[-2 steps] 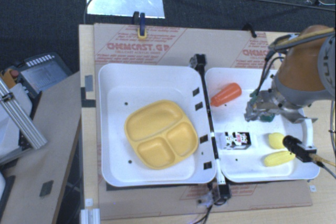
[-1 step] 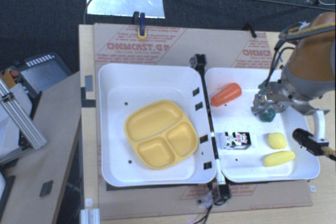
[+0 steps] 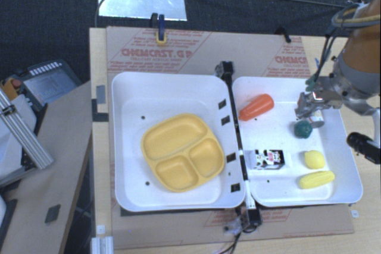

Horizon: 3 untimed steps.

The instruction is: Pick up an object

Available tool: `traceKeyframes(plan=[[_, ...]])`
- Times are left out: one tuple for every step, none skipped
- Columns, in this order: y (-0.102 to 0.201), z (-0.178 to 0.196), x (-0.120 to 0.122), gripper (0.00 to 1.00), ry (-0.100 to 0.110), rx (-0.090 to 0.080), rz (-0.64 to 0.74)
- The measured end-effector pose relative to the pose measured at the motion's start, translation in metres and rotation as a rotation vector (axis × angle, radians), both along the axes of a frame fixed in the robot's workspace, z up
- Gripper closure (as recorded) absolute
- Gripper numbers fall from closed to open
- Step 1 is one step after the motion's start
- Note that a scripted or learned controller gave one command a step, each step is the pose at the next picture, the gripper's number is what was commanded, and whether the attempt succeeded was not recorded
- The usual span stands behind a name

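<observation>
I am hovering my gripper [image 3: 311,109] over the upper right part of the right bin [image 3: 280,196]; whether it is spread or pressed together I cannot tell, since the metal parts at its tip are blurring into one pale cluster; nothing is visibly sitting between them, so I am not claiming a hold on anything. Just below the tip, and seemingly touching or nearly touching it, is lying the small teal ball [image 3: 303,129]; I am judging that to be the thing I am going for. Further out in the same bin, the orange carrot [image 3: 256,106] is lying to the left near the divider; the yellow lemon [image 3: 314,159] and the yellow corn cob [image 3: 316,179] are resting near the front; a small black and white box [image 3: 268,158] is sitting beside the divider. In the left bin [image 3: 128,128] a yellow divided tray [image 3: 181,151] is lying tilted.

What is worrying me: the ball is round and small, so if I am closing off-centre it is likely squirting sideways and rolling toward the lemon or the bin wall; it is also close to the right rim, where one side of the tool may be catching the wall as I descend; lifting too early would be bringing me up with nothing.
</observation>
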<state>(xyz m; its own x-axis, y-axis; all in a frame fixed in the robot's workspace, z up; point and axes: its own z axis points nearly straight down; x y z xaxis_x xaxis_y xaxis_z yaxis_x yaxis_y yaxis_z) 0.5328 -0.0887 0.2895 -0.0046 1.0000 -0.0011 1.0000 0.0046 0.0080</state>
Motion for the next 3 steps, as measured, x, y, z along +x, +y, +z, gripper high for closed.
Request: traceKeyframes(plan=[[0.053,-0.018,0.021,1.00,0.005,0.001,0.002],[0.105,-0.037,0.038,1.00,0.006,0.002,0.004],[0.148,-0.036,0.053,1.00,0.005,0.003,0.004]])
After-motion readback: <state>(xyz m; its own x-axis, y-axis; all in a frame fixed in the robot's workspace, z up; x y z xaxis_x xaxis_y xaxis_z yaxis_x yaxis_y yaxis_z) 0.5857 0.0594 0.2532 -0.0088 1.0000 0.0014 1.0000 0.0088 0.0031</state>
